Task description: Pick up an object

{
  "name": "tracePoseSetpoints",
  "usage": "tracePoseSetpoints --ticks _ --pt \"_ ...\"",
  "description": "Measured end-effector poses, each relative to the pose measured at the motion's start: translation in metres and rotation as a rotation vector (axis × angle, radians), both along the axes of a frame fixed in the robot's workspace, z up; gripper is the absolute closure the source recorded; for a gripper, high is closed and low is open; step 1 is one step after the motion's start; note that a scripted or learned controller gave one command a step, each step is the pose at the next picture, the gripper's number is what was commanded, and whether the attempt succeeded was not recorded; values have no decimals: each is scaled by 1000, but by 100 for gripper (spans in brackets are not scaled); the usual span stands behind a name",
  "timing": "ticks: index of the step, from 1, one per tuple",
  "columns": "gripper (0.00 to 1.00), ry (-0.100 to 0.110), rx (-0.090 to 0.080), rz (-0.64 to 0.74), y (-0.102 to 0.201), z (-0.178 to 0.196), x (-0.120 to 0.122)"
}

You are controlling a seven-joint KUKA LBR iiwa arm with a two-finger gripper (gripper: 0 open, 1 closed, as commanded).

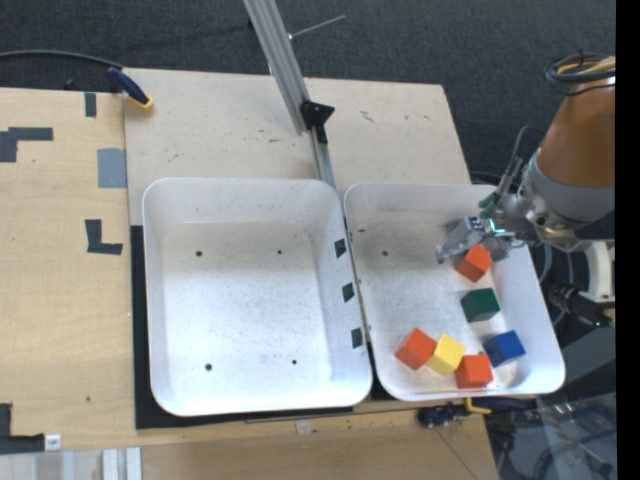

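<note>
My gripper (pixel 468 245) hangs over the upper right part of the right bin (pixel 400 200), reaching in from the right. An orange block (pixel 475 263) lies right at its tip, touching or nearly touching it; whether it is gripped I cannot tell. Just below that sits a dark green block (pixel 480 303). Further toward the front right corner is a blue block (pixel 505 347). Along the front wall an orange block (pixel 416 349), a yellow block (pixel 447 354) and another orange block (pixel 474 370) lie close together.
The left bin (pixel 150 203) stands beside the right one, their walls meeting at the middle. A slanted metal pole (pixel 285 58) comes down to the bins' back edge. A blue and yellow tool (pixel 131 87) lies on the bench at the far left.
</note>
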State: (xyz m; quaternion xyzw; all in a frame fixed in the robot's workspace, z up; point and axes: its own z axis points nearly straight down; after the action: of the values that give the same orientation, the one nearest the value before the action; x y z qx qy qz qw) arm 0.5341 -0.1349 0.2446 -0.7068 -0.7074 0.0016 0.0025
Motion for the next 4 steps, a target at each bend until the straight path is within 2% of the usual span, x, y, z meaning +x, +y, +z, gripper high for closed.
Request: tracePoseSetpoints --ticks 1,2,4 --pt "0 -4 -1 2 0 2 1" --pt "0 1 -1 1 1 -56 9" --pt "0 1 -1 0 3 -154 7"
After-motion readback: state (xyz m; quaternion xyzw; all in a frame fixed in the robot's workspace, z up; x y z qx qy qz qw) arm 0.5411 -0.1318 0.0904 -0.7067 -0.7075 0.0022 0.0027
